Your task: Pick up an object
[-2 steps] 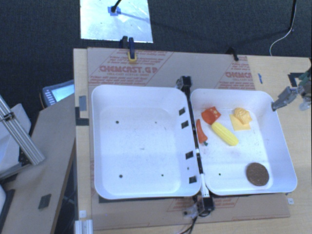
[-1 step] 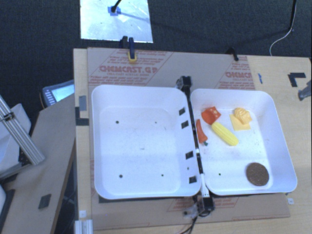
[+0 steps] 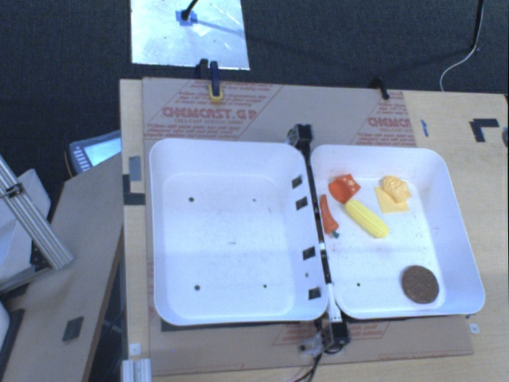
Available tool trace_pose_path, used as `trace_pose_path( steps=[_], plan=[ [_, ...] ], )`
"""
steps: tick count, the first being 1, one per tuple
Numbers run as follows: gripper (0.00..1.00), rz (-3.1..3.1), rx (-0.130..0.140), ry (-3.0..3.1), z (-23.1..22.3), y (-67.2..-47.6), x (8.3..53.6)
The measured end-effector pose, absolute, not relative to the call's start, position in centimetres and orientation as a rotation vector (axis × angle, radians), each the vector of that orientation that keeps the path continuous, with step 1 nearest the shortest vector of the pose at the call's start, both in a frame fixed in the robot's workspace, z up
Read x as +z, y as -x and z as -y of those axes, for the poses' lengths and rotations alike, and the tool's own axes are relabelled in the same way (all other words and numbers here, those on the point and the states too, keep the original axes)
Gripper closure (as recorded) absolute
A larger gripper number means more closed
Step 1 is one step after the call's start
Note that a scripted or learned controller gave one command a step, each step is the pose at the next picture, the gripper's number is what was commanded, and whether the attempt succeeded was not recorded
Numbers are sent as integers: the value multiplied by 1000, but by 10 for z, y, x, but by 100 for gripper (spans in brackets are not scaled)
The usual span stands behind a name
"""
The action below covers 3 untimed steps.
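The right bin (image 3: pixel 457 213) holds several toy food pieces. A yellow corn cob (image 3: pixel 367 218) lies slantwise near its middle. An orange-red pepper piece (image 3: pixel 343 187) sits just above the cob's upper end. A thin red chilli (image 3: pixel 328 214) lies along the bin's left wall. A yellow cheese slice with a small orange-yellow pastry (image 3: pixel 394 192) on it rests toward the upper right. A brown round cookie (image 3: pixel 419 284) lies near the front right corner.
The left bin (image 3: pixel 159 237) stands beside the right one, joined by black clips (image 3: pixel 308 253) along the shared wall. A shiny metal plate (image 3: pixel 188 21) lies on the dark floor behind the bench. A grey frame and a screen stand at the far left.
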<state>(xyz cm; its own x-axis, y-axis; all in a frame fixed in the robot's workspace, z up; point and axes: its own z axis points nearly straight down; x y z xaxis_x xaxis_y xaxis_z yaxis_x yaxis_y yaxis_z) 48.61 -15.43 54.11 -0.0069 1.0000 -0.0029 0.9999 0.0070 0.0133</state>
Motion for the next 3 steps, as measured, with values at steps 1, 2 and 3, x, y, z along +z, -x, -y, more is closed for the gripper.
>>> trace_pose_path(
  steps=[1, 2, 3],
  plan=[
    [0, -2225, 4, -2213, 142, -487, 535],
    [0, -2225, 4, -2214, 131, -487, 535],
    [0, -2224, 3, -2214, 121, -487, 535]
  ],
)
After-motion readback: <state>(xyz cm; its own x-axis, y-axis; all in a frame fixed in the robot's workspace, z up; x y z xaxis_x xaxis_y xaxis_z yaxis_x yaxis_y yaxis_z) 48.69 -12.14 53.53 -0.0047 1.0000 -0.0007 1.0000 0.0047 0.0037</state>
